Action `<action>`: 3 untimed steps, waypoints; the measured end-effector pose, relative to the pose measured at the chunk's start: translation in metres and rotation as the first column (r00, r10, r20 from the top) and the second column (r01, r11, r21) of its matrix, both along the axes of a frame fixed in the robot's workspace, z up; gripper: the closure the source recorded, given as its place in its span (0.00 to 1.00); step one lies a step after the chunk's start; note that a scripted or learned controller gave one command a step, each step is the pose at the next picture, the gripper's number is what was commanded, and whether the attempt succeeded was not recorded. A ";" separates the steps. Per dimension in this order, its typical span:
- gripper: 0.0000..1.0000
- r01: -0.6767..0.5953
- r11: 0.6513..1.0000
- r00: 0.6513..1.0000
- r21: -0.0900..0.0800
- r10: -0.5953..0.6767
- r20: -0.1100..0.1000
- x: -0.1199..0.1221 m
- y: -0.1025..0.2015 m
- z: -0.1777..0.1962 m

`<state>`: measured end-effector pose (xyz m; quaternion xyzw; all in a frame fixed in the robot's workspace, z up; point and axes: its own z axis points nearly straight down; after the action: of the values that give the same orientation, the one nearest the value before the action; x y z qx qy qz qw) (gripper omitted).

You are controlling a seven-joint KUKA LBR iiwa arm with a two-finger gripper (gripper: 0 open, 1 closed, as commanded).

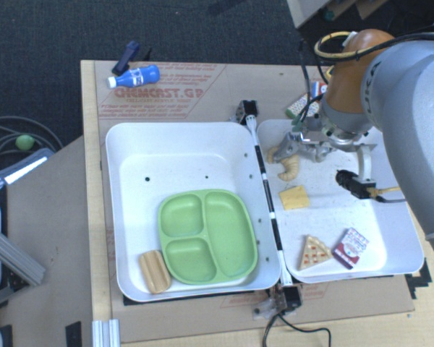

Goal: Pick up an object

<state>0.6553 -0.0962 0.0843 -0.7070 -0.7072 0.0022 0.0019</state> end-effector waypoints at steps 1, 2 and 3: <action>0.00 -0.001 1.000 1.000 0.001 0.001 0.000 0.000 0.001 0.000; 0.00 -0.003 1.000 1.000 0.002 0.003 -0.017 0.007 0.001 -0.001; 1.00 -0.003 1.000 1.000 0.004 0.003 -0.017 0.007 0.002 0.009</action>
<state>0.6626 -0.0943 0.0938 -0.7058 -0.7083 0.0069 0.0094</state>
